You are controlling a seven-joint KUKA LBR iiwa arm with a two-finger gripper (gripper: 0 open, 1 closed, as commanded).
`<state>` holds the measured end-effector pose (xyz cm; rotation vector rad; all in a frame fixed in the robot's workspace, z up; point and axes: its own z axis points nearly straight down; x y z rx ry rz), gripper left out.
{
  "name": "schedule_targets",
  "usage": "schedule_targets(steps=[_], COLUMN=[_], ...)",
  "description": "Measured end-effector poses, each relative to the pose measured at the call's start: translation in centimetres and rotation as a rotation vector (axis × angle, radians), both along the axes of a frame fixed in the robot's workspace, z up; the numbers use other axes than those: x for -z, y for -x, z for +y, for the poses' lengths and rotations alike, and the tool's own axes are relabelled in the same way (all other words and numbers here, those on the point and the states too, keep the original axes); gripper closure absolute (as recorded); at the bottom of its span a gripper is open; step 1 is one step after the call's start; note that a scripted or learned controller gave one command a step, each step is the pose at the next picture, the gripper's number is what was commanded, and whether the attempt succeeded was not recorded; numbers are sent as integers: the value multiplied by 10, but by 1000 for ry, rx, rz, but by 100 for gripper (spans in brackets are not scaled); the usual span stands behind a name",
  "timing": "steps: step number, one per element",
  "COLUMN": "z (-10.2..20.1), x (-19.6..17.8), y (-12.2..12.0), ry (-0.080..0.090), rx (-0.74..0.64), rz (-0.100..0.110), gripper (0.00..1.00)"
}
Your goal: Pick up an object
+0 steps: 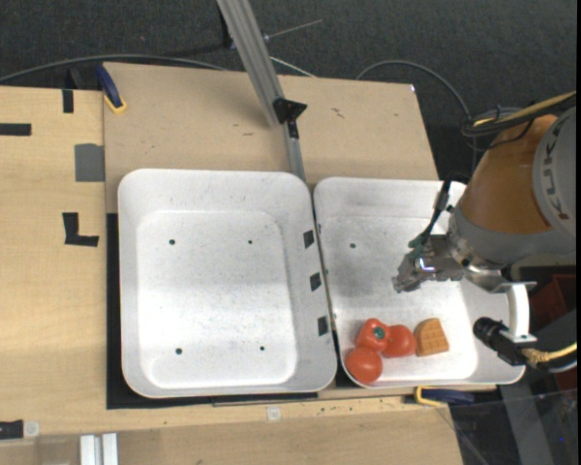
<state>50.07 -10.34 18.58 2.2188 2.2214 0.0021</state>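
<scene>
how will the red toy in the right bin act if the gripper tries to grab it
The red toy looks lumpy and rounded, so it may roll or slip out of a pinch. It touches the orange block, so a push would probably shift both. It lies near the right bin's front wall.

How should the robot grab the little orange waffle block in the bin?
Probably from straight above, pinching the waffle block across its top and bottom edges. The red toy presses close on its left, so fingers likely fit worse there. The gripper hangs just above it in the right bin.
</scene>
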Motion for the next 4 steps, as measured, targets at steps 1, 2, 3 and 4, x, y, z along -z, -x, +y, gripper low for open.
schedule_targets(steps=[1, 2, 3, 4], z=[0, 56, 106, 161], x=[-31, -41, -50, -55], y=[-1, -18, -38, -60], ry=[0, -3, -2, -2], rx=[0, -6, -6, -6], rz=[0, 3, 2, 2], gripper=[100, 100, 100, 100])
